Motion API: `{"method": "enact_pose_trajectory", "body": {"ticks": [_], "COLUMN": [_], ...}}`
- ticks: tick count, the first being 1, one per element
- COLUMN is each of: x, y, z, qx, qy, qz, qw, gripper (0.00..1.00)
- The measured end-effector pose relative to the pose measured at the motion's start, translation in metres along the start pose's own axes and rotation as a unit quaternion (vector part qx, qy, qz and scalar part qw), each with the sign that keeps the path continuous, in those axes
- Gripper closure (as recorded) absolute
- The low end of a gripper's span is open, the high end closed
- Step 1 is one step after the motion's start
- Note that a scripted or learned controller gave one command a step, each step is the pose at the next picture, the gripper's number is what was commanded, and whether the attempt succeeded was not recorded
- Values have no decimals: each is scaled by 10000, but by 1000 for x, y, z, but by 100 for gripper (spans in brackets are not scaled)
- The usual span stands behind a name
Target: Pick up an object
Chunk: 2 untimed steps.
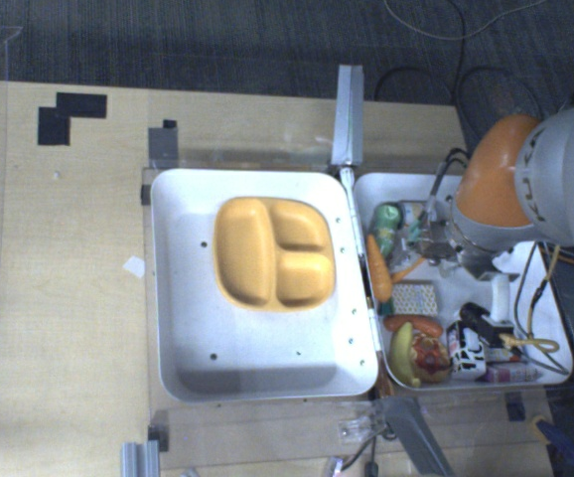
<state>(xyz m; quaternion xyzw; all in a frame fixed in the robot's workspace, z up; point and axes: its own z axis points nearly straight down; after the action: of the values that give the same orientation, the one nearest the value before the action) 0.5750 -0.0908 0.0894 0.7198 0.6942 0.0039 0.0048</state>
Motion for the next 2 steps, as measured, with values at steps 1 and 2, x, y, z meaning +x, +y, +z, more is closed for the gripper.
{"method": "enact_pose_trajectory", "body": {"ticks": [1,2], "x": [-39,-37], "y": [62,65], "z": [2,-11], "qx": [16,-12], "qy": [-1,6], "qz": [-85,-112], "qw": [10000,9999], "gripper": [0,100]}}
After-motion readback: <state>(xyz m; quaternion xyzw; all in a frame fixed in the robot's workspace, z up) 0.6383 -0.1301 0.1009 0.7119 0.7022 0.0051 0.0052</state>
